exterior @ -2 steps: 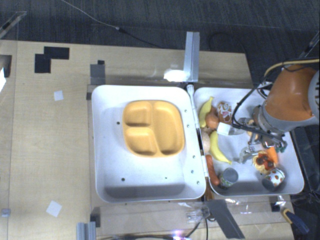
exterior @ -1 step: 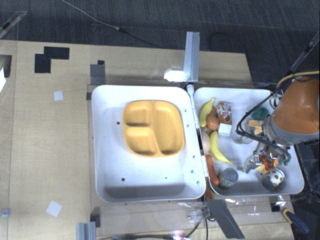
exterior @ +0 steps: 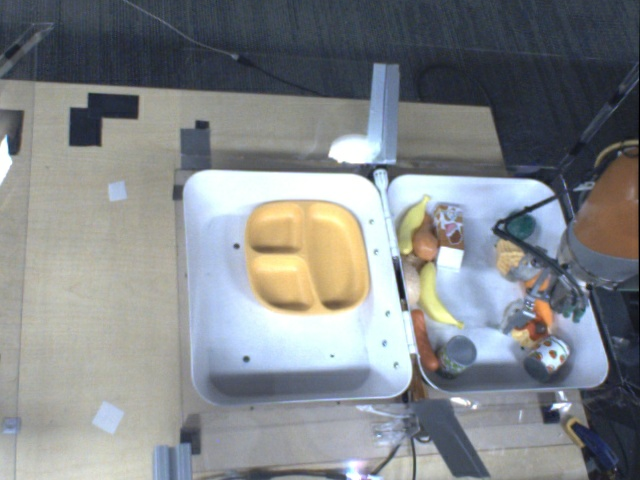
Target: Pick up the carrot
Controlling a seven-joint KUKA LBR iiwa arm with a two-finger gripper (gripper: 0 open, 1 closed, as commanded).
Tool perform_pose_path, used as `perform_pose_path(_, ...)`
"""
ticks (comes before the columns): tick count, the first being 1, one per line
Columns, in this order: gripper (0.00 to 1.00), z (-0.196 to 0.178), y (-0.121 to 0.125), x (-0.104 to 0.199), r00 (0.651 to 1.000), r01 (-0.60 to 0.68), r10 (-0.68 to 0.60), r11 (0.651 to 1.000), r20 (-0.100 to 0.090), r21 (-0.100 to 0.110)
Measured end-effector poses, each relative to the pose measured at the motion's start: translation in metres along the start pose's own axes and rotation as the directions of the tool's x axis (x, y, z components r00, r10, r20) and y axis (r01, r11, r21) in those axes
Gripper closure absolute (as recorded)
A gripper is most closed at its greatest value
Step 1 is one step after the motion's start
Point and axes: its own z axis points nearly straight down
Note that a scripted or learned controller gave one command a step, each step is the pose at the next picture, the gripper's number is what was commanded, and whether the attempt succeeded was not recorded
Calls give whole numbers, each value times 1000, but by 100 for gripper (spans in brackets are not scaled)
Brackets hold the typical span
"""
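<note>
Nearest me, along the front of the right bin [exterior: 590, 373], a small dark can [exterior: 458, 354] stands beside the carrot [exterior: 421, 336], which lies against the bin's left wall, well apart from the gripper [exterior: 540, 313]. A banana [exterior: 436, 296] lies just behind the carrot. The gripper sits low among small clutter at the bin's right side; how wide it stands I cannot tell. Farther left, a yellow divided plate [exterior: 303, 254] rests in the left bin [exterior: 215, 348].

carrot [exterior: 423, 340] | orange-red, slim | lying flat (lengthwise) | right bin's left edge, near front
</note>
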Motion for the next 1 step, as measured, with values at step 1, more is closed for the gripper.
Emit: perform_pose_path(1, 0, -1, 19, 53, 980, -198, 198, 980, 2, 0)
